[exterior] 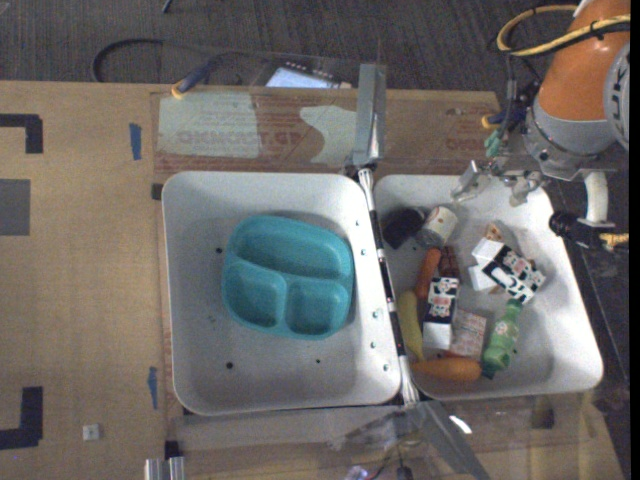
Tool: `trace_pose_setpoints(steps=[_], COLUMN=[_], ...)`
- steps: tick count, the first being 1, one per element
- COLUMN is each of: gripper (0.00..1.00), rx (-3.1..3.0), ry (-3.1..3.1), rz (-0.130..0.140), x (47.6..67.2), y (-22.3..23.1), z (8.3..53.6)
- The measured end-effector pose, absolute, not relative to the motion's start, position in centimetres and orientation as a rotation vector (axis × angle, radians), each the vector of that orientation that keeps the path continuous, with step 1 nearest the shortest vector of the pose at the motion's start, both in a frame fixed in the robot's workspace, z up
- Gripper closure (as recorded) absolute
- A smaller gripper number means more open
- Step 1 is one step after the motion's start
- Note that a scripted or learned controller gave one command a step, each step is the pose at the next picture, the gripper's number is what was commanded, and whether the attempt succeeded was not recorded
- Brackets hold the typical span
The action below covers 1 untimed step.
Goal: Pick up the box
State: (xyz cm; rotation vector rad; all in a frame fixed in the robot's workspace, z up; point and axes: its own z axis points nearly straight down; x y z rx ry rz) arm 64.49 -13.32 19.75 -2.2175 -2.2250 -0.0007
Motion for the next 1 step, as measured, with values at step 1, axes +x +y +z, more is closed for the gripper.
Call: trace_pose_setpoints(steps=[1], gripper=[0.0], rx=[-2.432], ry=[-1.985], rz=[0.002], x=[64.32], y=[1.29], z=[18.48])
